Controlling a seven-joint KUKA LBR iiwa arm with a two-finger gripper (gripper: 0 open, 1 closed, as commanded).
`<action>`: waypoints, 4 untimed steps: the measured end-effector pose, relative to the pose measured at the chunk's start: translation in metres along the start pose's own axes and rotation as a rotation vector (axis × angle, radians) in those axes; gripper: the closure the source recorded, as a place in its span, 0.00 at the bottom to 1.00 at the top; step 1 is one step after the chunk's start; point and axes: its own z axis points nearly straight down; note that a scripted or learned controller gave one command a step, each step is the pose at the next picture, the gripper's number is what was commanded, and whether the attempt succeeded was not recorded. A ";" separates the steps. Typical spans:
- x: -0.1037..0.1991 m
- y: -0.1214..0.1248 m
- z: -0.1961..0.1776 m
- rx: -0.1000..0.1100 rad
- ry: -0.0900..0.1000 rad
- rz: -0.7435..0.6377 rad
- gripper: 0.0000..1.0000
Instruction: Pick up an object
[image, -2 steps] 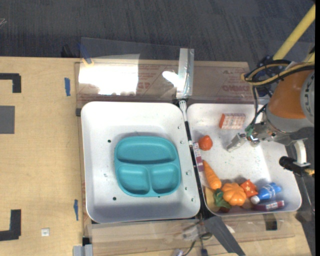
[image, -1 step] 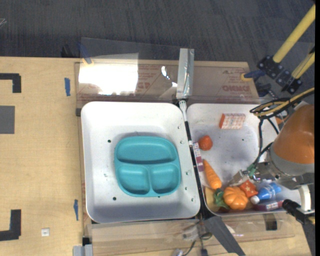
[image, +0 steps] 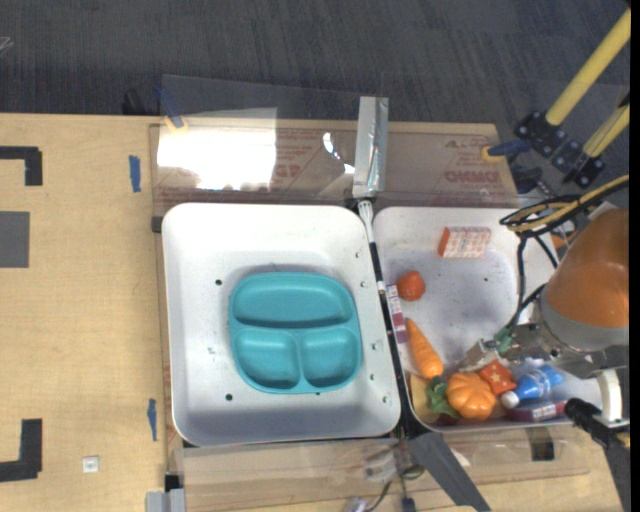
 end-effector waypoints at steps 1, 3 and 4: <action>0.056 0.008 0.000 -0.006 -0.003 0.213 0.00; 0.053 0.008 -0.011 -0.009 -0.005 -0.250 1.00; 0.054 0.008 -0.010 -0.007 -0.004 -0.250 0.00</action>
